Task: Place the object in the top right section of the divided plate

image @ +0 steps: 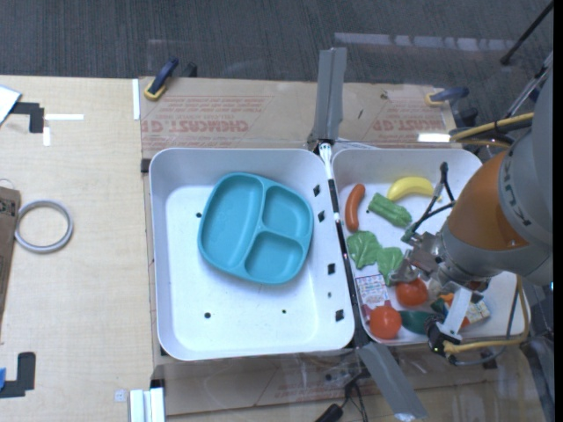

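camera view shows the gripper (413, 275) low in the right bin (422, 158), among toy foods, just at a red tomato (411, 292); i cannot tell if it is open or closed. the step in hand looks like the pick. the divided plate (256, 227) lies in the left bin (176, 306), its top right section bare. next move needs a firm hold, a lift, then travel left over the wall between the bins

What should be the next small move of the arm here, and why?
Probably lower the tool a little onto the red tomato-like piece beneath it. The tool is low over the right bin among the toy food, and the teal divided plate in the left bin has nothing in any section.
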You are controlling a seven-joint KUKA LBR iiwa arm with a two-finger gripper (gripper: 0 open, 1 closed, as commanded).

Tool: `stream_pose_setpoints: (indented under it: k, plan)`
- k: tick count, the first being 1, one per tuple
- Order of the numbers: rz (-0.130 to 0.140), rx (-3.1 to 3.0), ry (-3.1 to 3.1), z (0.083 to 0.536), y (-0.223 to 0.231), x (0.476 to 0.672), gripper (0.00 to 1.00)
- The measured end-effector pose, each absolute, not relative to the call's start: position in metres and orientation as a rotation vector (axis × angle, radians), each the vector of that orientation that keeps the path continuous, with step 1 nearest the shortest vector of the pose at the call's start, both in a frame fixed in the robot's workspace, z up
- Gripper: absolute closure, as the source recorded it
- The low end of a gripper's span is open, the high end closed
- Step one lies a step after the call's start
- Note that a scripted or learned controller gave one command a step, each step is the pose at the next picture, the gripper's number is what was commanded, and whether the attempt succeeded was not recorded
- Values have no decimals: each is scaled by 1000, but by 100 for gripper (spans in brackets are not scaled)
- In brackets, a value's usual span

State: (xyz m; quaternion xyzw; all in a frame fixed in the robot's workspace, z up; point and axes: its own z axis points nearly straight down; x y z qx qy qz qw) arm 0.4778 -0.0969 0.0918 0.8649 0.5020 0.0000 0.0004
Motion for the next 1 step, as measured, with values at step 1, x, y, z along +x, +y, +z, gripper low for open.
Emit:
stream_pose_setpoints:
  k: [1]
  plan:
    - [-2, 2990, 966, 92, -96, 478, 100]
